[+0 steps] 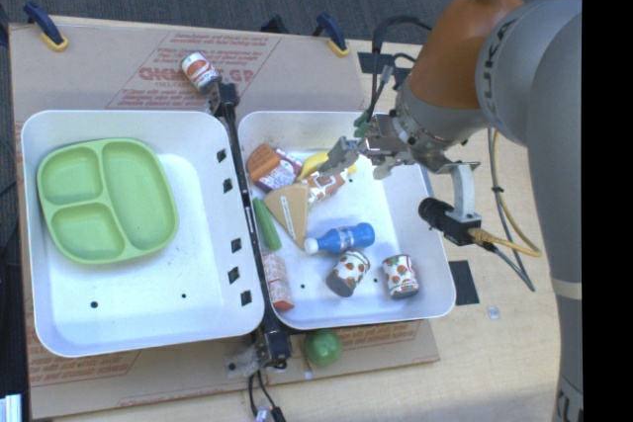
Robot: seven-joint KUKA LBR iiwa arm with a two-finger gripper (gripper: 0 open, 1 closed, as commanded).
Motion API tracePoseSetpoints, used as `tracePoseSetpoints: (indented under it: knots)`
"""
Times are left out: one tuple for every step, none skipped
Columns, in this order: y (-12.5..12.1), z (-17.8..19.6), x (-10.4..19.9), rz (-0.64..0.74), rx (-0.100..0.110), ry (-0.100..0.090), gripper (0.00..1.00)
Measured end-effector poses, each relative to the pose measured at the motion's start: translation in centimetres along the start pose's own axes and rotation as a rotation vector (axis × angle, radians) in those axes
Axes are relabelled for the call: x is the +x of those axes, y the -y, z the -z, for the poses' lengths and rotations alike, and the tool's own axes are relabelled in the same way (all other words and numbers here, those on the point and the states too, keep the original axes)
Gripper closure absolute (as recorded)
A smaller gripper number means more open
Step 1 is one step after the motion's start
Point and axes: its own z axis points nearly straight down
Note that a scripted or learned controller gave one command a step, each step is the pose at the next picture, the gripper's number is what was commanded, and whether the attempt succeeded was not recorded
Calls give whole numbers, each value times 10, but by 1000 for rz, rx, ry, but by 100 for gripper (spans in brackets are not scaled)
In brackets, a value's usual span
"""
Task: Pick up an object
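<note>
My gripper (361,160) hangs over the upper middle of the right bin (425,242), and its two fingers stand apart with nothing visible between them. Its left finger (342,153) is just right of a yellow banana (315,162). Below it lie a tan wedge (290,211), a blue bottle (346,237) on its side and two small printed cans (346,272) (399,275). An orange packet (263,159) and a red-and-white packet (288,172) lie at the bin's upper left. Along the left wall are a green stick (267,224) and a reddish tube (278,283).
The left bin (59,321) holds a green divided plate (104,201). A small can (201,71) lies on the cardboard behind the bins. A green ball (321,347) sits outside the front rim. Blue clamps (47,26) (332,33) grip the board's far edge.
</note>
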Motion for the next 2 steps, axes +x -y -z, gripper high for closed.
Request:
tracePoseSetpoints:
  knots:
    - [0, 0, 0, 0, 0, 0, 0]
    - [0, 0, 0, 0, 0, 0, 0]
